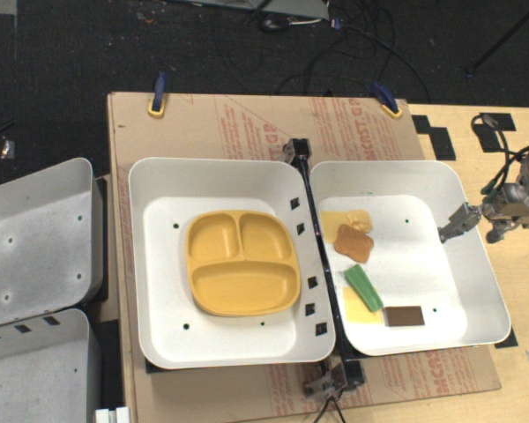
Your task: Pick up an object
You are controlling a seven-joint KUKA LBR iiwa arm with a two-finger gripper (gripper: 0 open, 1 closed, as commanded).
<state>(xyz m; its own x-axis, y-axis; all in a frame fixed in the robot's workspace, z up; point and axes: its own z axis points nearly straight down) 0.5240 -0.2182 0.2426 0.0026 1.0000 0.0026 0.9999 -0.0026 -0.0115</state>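
Note:
The right bin (423, 192) holds several small objects along its left side. A brown chunk (353, 244) lies on a pale yellow piece (344, 222). Below them a green stick (364, 286) rests across a flat yellow piece (360, 309), and a dark brown block (404, 316) lies beside that. My gripper (458, 222) hangs over the bin's right rim, well to the right of all these objects, with nothing seen in it. The grey arm (514, 199) comes in from the right edge.
The left bin (159, 192) holds a yellow divided plate (243, 263). A black divider (310, 227) runs between the two bins. Both bins sit on a cardboard sheet (247, 122). White bin lids (35, 236) lie at the far left.

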